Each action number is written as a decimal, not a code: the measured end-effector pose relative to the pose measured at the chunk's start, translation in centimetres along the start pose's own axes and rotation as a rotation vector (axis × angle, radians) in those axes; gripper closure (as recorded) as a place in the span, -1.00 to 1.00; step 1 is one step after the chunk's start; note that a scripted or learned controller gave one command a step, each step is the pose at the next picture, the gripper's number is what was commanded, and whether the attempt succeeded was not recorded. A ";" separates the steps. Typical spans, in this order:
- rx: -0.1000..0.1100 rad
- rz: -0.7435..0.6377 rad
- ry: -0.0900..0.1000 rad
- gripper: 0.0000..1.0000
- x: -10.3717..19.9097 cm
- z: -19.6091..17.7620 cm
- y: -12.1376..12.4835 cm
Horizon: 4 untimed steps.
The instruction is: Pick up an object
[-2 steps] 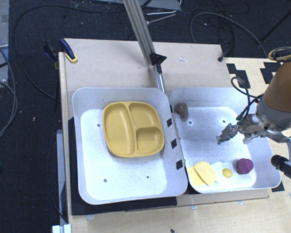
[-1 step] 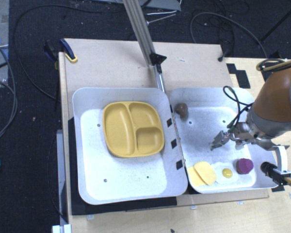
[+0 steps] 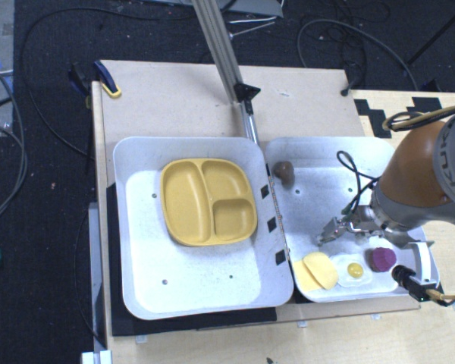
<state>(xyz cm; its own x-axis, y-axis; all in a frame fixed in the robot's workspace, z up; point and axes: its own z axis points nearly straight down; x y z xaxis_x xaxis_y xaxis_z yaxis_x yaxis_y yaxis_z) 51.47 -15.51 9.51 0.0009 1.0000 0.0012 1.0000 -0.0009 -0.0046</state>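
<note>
Arm (image 3: 421, 177) bent low over right bin (image 3: 318, 174), claw (image 3: 335, 232) near floor, finger state unclear.

A: Light came from overhead, fairly even. The counter (image 3: 174, 101) read pale tan, and the two white bins (image 3: 136, 279) were bright, near washed out on their rims.

B: Shadows?

A: Soft and short. A faint one lay under the yellow tray (image 3: 209, 201); the floor (image 3: 45, 165) around fell almost black, cables barely legible.

B: Sharpness?

A: Modest. Grainy, low resolution, small items in the right bin (image 3: 318, 184) smeared. The arm's orange band (image 3: 413, 173) carried a dull sheen.
</note>
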 end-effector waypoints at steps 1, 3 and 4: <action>-0.004 0.001 -0.001 1.00 0.0 -1.3 0.1; -0.011 -0.004 -0.003 1.00 -0.3 -12.0 0.5; -0.010 -0.003 -0.004 1.00 -0.7 -17.9 -0.1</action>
<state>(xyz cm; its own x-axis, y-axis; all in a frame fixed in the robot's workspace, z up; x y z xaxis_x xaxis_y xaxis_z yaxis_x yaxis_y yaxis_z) 51.40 -16.26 27.39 -0.0026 1.0000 -0.0026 1.0000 0.0026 0.0055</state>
